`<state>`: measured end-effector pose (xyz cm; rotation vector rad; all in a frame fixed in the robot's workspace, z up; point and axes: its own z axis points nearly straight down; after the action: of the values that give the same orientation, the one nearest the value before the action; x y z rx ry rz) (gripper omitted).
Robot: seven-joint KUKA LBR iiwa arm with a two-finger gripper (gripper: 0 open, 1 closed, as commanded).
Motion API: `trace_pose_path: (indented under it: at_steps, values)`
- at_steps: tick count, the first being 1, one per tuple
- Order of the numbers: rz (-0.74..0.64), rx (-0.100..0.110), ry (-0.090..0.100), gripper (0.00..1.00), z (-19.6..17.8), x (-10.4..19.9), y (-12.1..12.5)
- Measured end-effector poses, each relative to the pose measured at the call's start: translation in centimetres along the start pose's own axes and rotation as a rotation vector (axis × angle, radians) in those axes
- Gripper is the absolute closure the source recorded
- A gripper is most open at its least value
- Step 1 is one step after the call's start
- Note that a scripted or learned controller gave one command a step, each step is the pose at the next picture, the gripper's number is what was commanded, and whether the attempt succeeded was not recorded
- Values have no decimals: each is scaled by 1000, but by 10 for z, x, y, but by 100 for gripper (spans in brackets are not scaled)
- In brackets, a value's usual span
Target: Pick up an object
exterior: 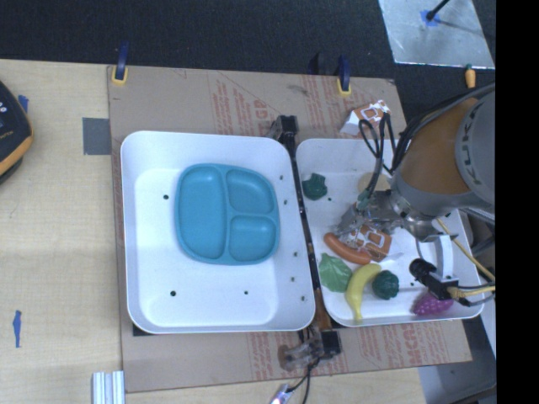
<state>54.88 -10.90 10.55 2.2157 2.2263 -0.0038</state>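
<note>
Jaws cannot be read: the gripper (366, 225) is a tangle of metal and wires low over the right bin (337, 154), right above a hot dog (354, 247), and whether it is released or clenched is hidden. Nearest the viewer in that bin lie a yellow banana (360, 287), a bunch of purple grapes (431, 305) at the right corner, a dark green broccoli floret (386, 284) just beside the banana, and a pale green leafy piece (333, 272) to the left. All look like small plastic toy food: likely light, stiff and smooth, so prone to slipping. The hot dog sits mid-bin, touching nothing clearly, and seems best taken across its narrow width near the middle. The banana would suit a pinch across its curved body. Farther back a small dark green piece (315, 186) rests alone. The left bin (143, 225) holds a blue divided plate (226, 213). Both bins are hard, glossy white with low walls, so a nudged toy may skid. They sit on brown cardboard (210, 99) clipped to a pale wooden bench (50, 242), with dark floor (210, 15) beyond.
</note>
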Motion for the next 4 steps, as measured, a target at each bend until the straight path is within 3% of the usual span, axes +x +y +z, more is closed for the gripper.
trace_pose_path:
  at_steps: [1,2,3,4]
  values:
    - [-3,2,-1,100,-10,-1,0]
    - [-3,2,-1,0,-10,-1,0]
    - [0,-7,0,0,10,-37,63]
    - [-3,-9,-2,100,-2,-38,64]
